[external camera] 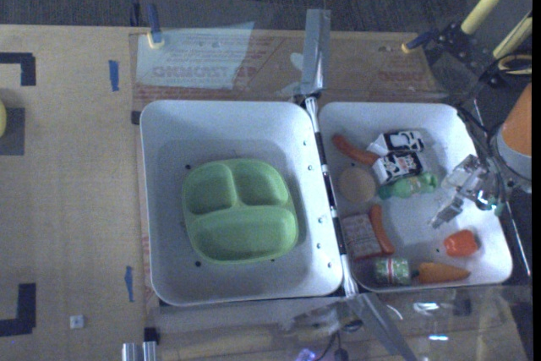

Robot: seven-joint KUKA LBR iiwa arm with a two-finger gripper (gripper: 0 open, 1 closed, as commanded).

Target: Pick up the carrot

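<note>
You are at the approach step: nothing is lifted yet, and the carrot (441,272) lies flat on the floor of the right bin (486,131), close to its near wall, with its thick end beside a small green-labelled can (391,270) and its tip pointing toward the bin's right corner. Your gripper (458,197) hangs over the right side of that bin, above and a little back from the carrot, with an orange-red tomato-like piece (461,243) lying between the two. The fingers look spread apart with nothing between them, though glare on the metal makes the exact gap hard to judge.

The next move, as you would judge it, calls for travel toward the near wall, then a descent with the fingers set across the carrot's narrow width rather than along its length. Mind the tomato piece just behind the carrot and the can at its end; both sit near enough to be nudged.

The arm comes in from the right, its orange band (520,127) showing at the frame edge, the wrist tilted so the fingers point down and leftward into the bin. The left bin (161,182) holds a green divided plate (240,210), well apart from the work.
</note>
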